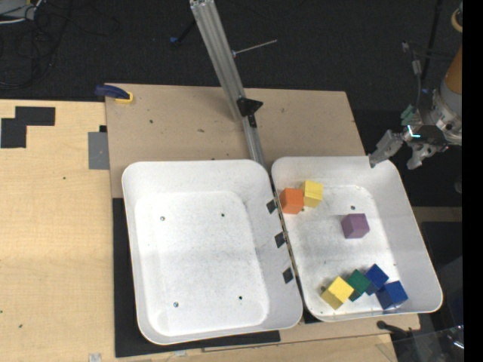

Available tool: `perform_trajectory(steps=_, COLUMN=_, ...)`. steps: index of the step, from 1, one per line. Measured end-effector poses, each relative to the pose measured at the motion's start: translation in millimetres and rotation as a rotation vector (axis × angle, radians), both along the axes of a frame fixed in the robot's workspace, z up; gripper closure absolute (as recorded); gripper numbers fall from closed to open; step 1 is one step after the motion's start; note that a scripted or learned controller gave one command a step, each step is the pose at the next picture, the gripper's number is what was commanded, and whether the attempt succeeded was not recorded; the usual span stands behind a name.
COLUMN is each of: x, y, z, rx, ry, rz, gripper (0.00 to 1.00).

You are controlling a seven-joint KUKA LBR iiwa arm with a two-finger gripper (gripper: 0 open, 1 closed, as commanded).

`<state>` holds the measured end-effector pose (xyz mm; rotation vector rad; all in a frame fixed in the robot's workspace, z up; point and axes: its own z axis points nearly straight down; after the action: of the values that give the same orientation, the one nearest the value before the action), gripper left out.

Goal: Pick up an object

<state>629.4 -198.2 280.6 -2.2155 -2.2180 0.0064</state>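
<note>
Two white bins sit side by side; the right bin (411, 225) holds an orange block (292, 200), yellow block (313, 193) and purple block (355, 225). Beyond its far-right corner hangs the gripper (400, 151), fingers spread, gripping nothing.

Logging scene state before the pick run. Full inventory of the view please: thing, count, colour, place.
White bins: 2, side by side on the bench; left bin, right bin.
Orange block: 1, right bin, upper left, against the yellow one.
Yellow blocks: 2, right bin; one upper left, one near the front edge.
Purple block: 1, right bin, middle.
Green block: 1, right bin, front cluster.
Blue blocks: 2, right bin, front cluster.
Aluminium rail: 1, silver, slanting up behind the bins.
Clamp: 1, blue and yellow, bench's far left corner.
Gripper: 1, grey, open, above the right bin's far right corner, holding nothing.
</note>
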Motion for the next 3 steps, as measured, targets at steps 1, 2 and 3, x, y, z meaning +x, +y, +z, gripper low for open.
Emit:
perform_trajectory(steps=1, x=1, y=1, z=3, rx=-0.002, ry=-0.004, rz=0.003, gripper=0.0)
perform_trajectory(steps=2, x=7, y=8, z=-52, rx=0.0, ry=0.0, rz=0.003, gripper=0.0)
perform_trajectory(steps=3, x=0, y=8, z=-115, rx=0.001, ry=0.002, rz=-0.001, gripper=0.0)
